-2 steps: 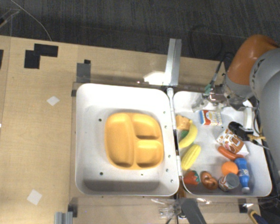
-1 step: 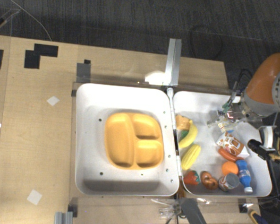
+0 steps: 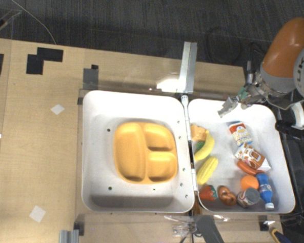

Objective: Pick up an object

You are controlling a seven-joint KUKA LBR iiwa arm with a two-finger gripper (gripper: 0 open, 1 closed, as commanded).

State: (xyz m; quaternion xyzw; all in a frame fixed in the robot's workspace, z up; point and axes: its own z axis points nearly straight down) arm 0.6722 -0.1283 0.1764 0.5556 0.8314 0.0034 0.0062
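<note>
- Arm (image 3: pixel 292 50): grey w/ orange band, upper right of frame, reaching in toward the right bin's top edge.
- Gripper (image 3: pixel 231 105): over upper-left part of right bin (image 3: pixel 281 152), fingers spread a little, nothing between them (small in frame, so spread judged loosely).
- Left bin (image 3: pixel 94 140): centre-left of frame, holds yellow divided tray (image 3: pixel 144 151).
- Right bin contents, all below gripper in frame:
  - red-and-white packet (image 3: pixel 239 133), nearest item, just down-right of gripper, long axis running upper left to lower right.
  - orange-red packet (image 3: pixel 251 158), further down, lying close to same diagonal.
  - two bananas (image 3: pixel 205 157) along bin's left wall, long axes steeply diagonal; brownish item at their top, id unclear.
  - orange ball (image 3: pixel 249 182), blue bottle (image 3: pixel 264 190), grey can (image 3: pixel 247 197), dark red-brown pieces (image 3: pixel 218 193) crowded at lower edge.
- Key relation: probable target (red-and-white packet) sits down-right of gripper, so short drop toward lower right likely needed; fingers best set across its short axis.
- Hard to read: lower-edge cluster overlaps, outlines blur; arm cut off by frame's right edge.
</note>
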